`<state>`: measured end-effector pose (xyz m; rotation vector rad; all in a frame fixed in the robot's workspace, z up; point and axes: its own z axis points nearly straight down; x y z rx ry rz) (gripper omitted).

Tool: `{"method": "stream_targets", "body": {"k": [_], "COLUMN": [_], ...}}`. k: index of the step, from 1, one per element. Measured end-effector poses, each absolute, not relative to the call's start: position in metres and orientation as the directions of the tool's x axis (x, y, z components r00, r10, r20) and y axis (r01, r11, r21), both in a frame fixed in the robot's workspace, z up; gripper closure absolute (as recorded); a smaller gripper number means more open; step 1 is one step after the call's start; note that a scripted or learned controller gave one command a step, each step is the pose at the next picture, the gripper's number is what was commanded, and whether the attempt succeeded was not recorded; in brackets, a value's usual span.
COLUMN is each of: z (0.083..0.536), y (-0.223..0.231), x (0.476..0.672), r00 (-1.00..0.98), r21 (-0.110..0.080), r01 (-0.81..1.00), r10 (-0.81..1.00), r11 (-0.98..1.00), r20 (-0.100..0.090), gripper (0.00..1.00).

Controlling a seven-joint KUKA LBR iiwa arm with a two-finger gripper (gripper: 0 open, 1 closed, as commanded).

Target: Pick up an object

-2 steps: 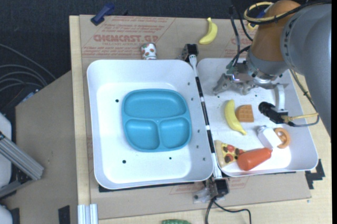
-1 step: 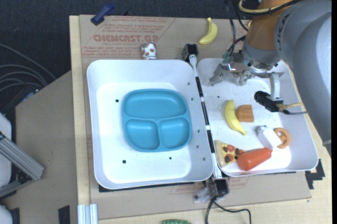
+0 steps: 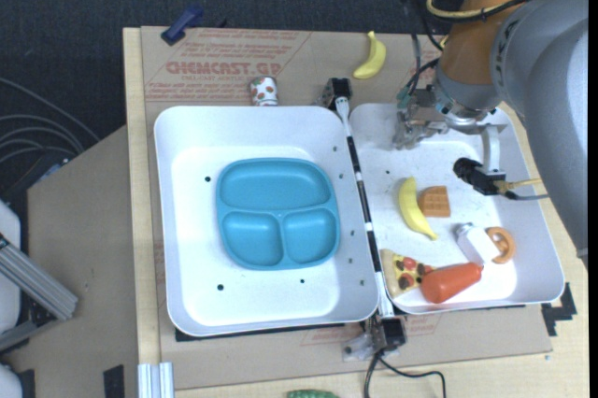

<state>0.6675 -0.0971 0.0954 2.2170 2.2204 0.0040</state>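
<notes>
My gripper (image 3: 417, 131) hangs over the far left part of the right bin (image 3: 537, 279), above bare white floor. Nothing shows in it. Nearer the camera in that bin lie a yellow banana (image 3: 412, 207) and, touching it on the right, a small brown waffle square (image 3: 434, 200). Further forward are a white bottle (image 3: 474, 243), an orange pretzel ring (image 3: 502, 244), an orange-red carrot (image 3: 452, 282) and a pizza slice (image 3: 403, 271) at the front left corner.
The left bin (image 3: 177, 200) holds a blue divided plate (image 3: 277, 211). On the bench behind the bins lie a second banana (image 3: 371, 59), a small spotted toy (image 3: 265, 90) and a blue piece (image 3: 182, 25). The arm covers the right bin's far right corner.
</notes>
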Motion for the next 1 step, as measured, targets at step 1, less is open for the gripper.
{"method": "stream_targets", "body": {"k": [1], "z": [0.0951], "y": [-0.097], "x": [0.6674], "r00": [-0.002], "r21": [0.004], "r01": [1.0], "r10": [1.0], "r11": [0.002], "r20": [-0.001], "gripper": [0.0]}}
